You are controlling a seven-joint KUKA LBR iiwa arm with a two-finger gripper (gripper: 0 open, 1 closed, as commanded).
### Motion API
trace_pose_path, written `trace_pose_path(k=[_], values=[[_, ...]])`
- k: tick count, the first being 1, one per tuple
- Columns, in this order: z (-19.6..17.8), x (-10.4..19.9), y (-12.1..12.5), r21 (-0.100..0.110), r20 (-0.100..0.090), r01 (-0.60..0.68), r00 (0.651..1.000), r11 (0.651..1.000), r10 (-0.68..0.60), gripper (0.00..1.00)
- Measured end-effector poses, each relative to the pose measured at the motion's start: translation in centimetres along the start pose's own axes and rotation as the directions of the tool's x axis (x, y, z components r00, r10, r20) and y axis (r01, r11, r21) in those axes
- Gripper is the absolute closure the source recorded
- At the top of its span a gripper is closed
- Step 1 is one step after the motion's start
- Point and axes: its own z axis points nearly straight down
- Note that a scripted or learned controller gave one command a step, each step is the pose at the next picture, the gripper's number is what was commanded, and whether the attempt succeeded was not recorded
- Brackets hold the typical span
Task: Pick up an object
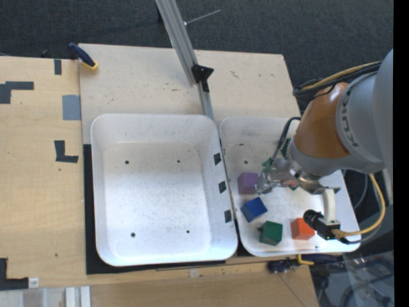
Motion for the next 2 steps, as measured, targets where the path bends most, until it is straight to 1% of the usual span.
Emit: trace_pose_path(k=[1,2], values=[[-5.4,-1.0,0.3,-0.009,0.003,-0.001,1.0,1.0,0.001,1.0],[-10.2,-1.4,1.3,-0.008,0.003,-0.001,1.0,1.0,0.001,1.0]])
